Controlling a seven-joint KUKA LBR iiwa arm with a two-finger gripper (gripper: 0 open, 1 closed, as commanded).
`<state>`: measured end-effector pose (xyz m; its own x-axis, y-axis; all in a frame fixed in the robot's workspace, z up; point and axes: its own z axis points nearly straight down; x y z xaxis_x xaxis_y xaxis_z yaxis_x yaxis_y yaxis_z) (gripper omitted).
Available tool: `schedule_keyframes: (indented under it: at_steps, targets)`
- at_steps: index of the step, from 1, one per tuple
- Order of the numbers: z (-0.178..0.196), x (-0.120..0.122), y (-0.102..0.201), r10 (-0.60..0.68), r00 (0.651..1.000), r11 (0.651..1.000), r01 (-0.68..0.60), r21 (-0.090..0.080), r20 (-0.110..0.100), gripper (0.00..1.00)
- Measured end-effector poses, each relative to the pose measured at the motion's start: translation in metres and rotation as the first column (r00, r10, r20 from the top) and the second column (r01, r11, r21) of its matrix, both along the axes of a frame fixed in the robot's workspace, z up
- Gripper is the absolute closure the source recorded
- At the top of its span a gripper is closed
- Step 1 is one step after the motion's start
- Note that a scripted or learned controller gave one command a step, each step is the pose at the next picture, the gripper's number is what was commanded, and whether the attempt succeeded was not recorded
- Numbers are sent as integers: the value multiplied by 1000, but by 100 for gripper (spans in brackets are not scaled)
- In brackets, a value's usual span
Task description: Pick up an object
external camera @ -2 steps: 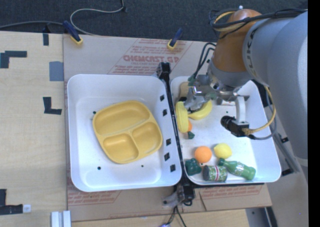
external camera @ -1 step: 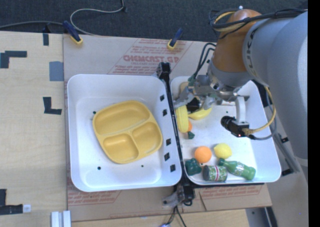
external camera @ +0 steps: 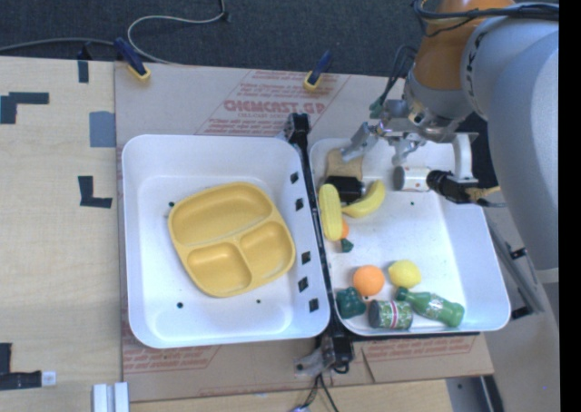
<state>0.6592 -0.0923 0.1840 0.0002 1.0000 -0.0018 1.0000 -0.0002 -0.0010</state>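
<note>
While I watch from the overhead camera, the left side of the counter (external camera: pixel 54 247) shows bare tan board with a few dark tape marks. Next comes the left white bin (external camera: pixel 145 310), and in it a yellow divided tray (external camera: pixel 231 238) lies flat, tilted a little against the bin's edges, with three compartments that hold nothing. A row of black clips (external camera: pixel 304 220) runs down the seam where the two bins meet.

Across that seam, the right white bin (external camera: pixel 472 297) carries the pickable things. An ear of corn (external camera: pixel 330 210) lies along its left wall, with a small black block (external camera: pixel 344 191) and a banana (external camera: pixel 366 201) just beside it near the far end. Toward the near edge I see an orange (external camera: pixel 368 280), a lemon (external camera: pixel 405 273) close to its right, a green can (external camera: pixel 390 314) below them and a green bottle (external camera: pixel 434 307) lying on its side.

Above the far end of this bin hangs the end effector (external camera: pixel 386 140), on the grey arm (external camera: pixel 517 83) with its orange band (external camera: pixel 449 29). Its two fingers stand spread apart, pointing down over the banana and the block, and I see nothing held between them.
</note>
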Motion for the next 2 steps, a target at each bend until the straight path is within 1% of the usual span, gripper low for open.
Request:
schedule_keyframes:
  at_steps: [1, 2]
  targets:
    - [-57, -58, -22, 0, 1000, 1000, 0, 2, -3, 0]
    - [-98, -34, -15, 1, 1000, 1000, -1, 0, 3, 0]
